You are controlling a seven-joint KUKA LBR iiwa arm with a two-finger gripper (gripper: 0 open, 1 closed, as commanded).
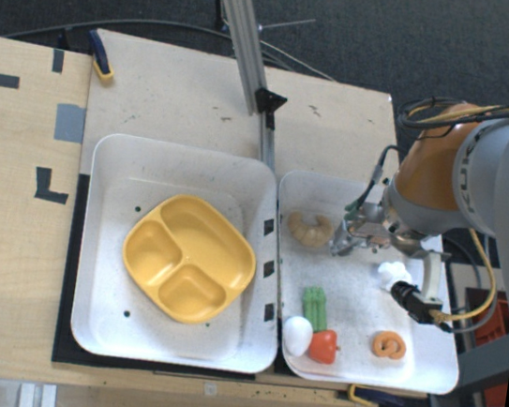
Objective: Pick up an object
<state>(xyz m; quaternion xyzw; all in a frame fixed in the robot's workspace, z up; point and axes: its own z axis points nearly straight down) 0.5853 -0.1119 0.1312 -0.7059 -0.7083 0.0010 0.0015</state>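
Nothing lifted yet; the grasp is all to do. Gripper (352, 238) hangs low in the right bin (378, 199), toward its 10 o'clock corner, just beside a lumpy tan object (309, 228), matte, potato-like. Cannot tell how the pincer stands. Down at 6 o'clock: a smooth white egg shape (297, 334), a glossy red piece (323, 347), a ribbed green piece (315, 306), an orange ring (389, 346). Left bin (100, 222) bears a yellow plastic divided tray (189, 257).
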